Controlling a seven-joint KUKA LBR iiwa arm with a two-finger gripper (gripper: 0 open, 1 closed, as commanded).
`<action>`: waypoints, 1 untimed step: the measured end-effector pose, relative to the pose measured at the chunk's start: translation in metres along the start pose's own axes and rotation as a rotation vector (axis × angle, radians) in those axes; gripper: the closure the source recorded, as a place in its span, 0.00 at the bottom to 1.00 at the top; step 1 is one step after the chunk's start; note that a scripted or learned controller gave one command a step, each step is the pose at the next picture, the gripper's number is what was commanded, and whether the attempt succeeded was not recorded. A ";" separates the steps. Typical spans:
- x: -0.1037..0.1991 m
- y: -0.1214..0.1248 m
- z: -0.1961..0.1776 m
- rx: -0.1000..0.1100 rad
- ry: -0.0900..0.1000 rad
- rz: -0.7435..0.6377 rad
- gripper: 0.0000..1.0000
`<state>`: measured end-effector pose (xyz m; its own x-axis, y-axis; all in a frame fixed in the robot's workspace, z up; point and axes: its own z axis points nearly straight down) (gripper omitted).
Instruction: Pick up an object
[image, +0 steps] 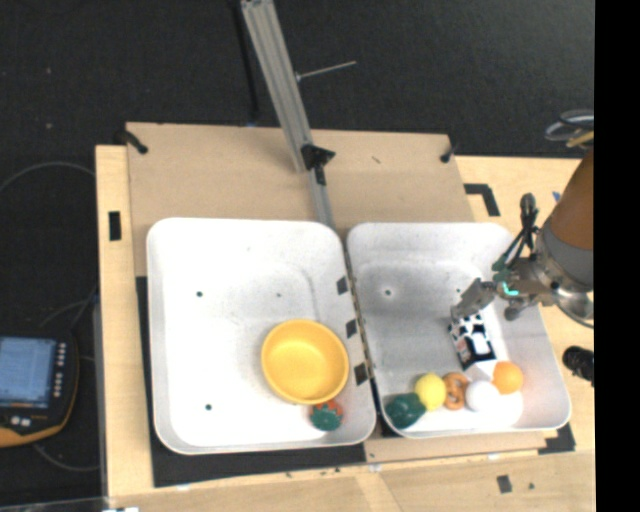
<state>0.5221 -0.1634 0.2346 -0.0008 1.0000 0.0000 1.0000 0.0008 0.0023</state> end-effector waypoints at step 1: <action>-0.011 0.003 0.050 0.006 -0.002 0.002 0.00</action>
<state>0.5251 -0.1742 0.1845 0.0009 1.0000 -0.0016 1.0000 -0.0009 -0.0034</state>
